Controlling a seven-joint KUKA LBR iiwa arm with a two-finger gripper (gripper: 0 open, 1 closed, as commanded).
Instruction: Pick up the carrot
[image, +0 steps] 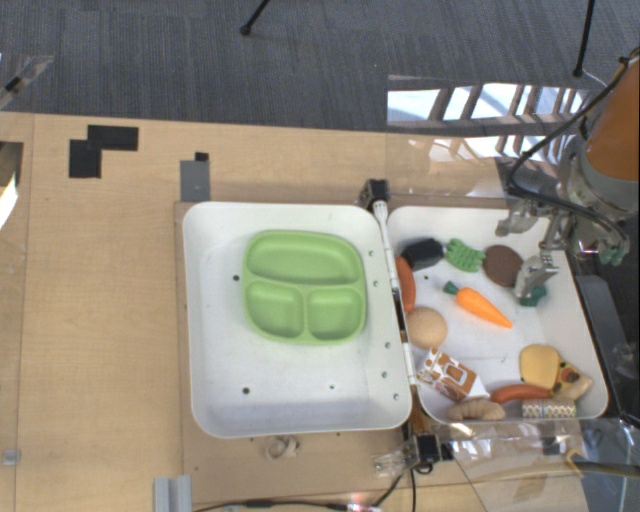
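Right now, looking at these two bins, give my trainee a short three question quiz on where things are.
1. True or false: the carrot lies in the bin with the green divided plate.
2. The gripper is: A) over the left bin B) at the right bin, beside the carrot C) off the bench.
3. Fill in: the carrot's green top points toward the ____ bin.

Key: 1 false; 2 B; 3 left.

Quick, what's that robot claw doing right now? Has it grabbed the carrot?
Gripper: cannot be told whether open or closed; it hangs over the right bin, right of the carrot, which lies on the bin floor, not grabbed.
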